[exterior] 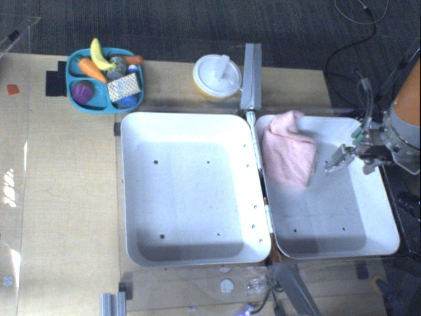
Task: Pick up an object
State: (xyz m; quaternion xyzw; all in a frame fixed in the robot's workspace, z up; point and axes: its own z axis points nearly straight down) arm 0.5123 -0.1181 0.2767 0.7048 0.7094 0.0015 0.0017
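Note:
A crumpled pink cloth (pixel 288 154) lies in the right bin (pixel 368 242), against its left wall and toward the back. My gripper (pixel 350 164) hangs over the right half of the same bin, to the right of the cloth and apart from it. Its fingers stand open with nothing between them. The grey arm comes in from the right edge, its orange band just showing.
The left bin (pixel 131 196) sits beside the right one. Behind the bins stand a blue divided tray (pixel 74 104) of toy food at the back left, a white lidded bowl (pixel 217 76), and a grey metal post (pixel 250 78). Cables hang at the back right.

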